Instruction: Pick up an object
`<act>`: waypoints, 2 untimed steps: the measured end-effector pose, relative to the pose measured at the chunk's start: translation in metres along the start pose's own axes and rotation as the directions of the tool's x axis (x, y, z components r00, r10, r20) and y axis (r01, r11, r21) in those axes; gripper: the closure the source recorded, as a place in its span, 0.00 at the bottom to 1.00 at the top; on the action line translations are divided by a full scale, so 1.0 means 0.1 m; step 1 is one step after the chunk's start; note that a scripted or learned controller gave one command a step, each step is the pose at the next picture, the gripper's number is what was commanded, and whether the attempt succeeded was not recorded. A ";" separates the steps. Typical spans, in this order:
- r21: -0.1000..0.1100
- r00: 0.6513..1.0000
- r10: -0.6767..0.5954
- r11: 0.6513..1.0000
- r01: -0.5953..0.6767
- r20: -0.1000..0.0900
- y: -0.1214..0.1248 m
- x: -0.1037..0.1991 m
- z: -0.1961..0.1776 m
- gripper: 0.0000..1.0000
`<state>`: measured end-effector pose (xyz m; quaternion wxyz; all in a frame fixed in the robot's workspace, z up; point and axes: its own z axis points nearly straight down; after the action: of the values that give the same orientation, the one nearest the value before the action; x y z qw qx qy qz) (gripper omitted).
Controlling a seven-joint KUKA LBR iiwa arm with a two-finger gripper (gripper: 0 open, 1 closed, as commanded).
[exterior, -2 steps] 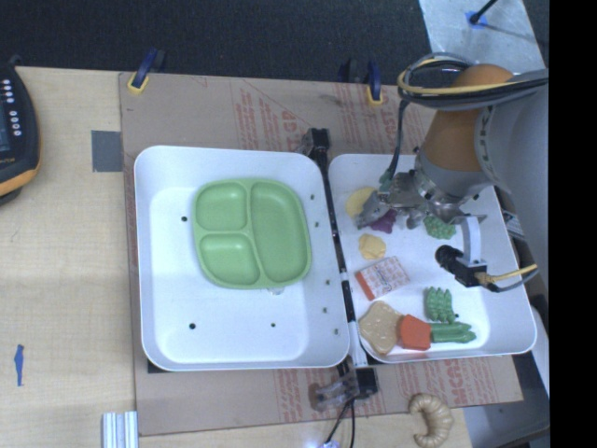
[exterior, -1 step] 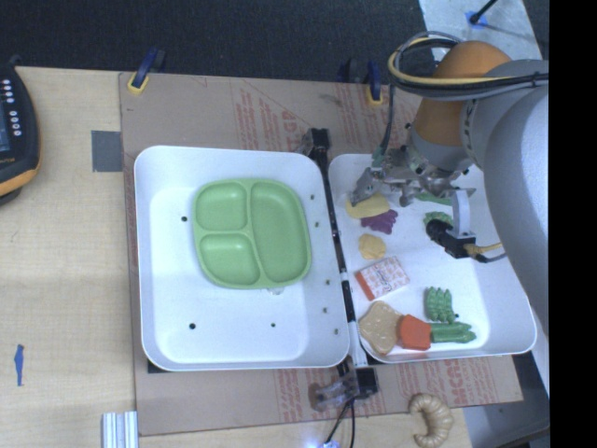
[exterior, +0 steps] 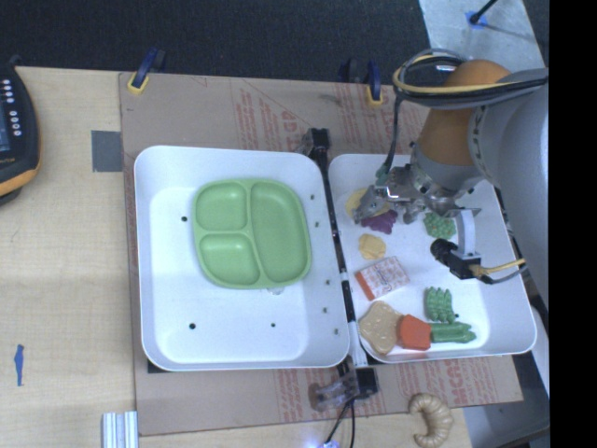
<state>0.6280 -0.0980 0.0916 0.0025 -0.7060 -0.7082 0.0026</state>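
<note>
How the jaws of the two-finger gripper (exterior: 392, 199) stand I cannot tell; the grey wrist hides them from above. The gripper is low in the right white bin (exterior: 494, 334), at its far left part. Touching it on the near side, perhaps partly under it, lies a small dark purple lumpy object (exterior: 379, 220), the likeliest target. Just to the left of the gripper is a yellow curved piece (exterior: 355, 201), and a little nearer the camera a pale yellow rounded piece (exterior: 372, 245). To the right lies a green ridged object (exterior: 438, 224).

Further toward the camera lie a red-and-white wrapped packet (exterior: 382, 276), a tan bread-shaped slice (exterior: 378, 327) and a red block (exterior: 414, 332). Well to the left, a green three-compartment plate (exterior: 252, 231) sits in the left white bin (exterior: 159, 325).

By my reading nothing is lifted yet: the approach seems done, while the grasp and lift remain.
</note>
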 end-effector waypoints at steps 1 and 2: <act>-0.008 1.000 -0.004 1.000 0.004 0.000 0.30 0.00 -0.01 0.00; 0.000 1.000 0.000 1.000 0.000 0.000 -0.03 -0.01 0.00 0.00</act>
<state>0.6246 -0.0994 0.0916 0.0024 -0.7060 -0.7082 0.0026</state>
